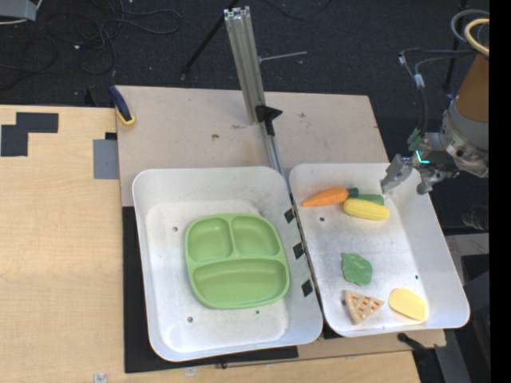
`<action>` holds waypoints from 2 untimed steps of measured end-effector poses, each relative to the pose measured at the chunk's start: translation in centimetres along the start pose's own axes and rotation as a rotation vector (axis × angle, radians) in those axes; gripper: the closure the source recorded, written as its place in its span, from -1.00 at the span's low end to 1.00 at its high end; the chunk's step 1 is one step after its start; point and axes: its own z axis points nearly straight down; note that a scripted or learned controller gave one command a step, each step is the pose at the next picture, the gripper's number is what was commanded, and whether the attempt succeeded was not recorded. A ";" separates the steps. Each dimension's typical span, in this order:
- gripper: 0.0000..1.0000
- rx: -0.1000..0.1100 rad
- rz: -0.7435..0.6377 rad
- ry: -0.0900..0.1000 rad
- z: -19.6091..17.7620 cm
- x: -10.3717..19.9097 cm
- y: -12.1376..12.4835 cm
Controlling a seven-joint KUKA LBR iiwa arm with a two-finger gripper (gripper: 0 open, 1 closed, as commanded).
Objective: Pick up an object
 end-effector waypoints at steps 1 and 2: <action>-1.00 -0.003 0.000 0.000 -0.1 0.0 0.1; -1.00 0.001 0.001 0.000 4.3 -0.3 -0.4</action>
